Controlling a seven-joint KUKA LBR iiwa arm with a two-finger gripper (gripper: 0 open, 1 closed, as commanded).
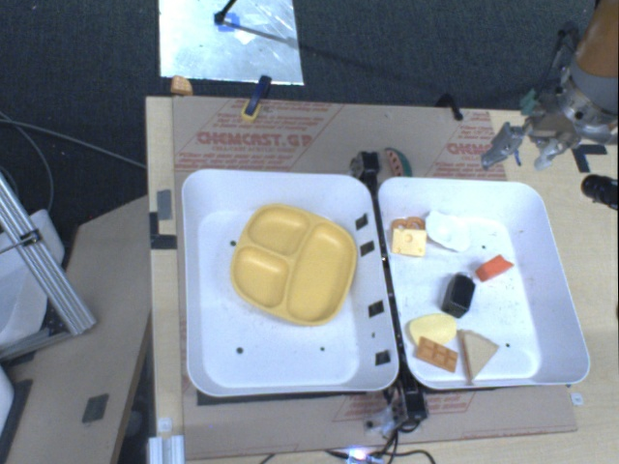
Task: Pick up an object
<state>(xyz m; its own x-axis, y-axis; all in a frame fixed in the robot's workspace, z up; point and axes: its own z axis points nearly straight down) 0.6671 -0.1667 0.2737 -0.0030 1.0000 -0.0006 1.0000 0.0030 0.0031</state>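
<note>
above the right bin's (542,201) far corner my claw (527,148) hangs spread, gripping nothing; next i must descend onto the orange block (494,267).

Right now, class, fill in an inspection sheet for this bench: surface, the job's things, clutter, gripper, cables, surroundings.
Surface: two white bins side by side, left bin and right bin, on a board printed with red lettering.
Job's things: yellow divided plate in the left bin; orange block, black block, white lump and yellow and tan pieces in the right bin.
Clutter: blue-and-yellow clamp on the board's far edge.
Gripper: gripper hangs beyond the right bin's far corner, fingers apart, nothing between them.
Cables: black cable on the floor at left.
Surroundings: dark carpet, shiny sheet.
</note>
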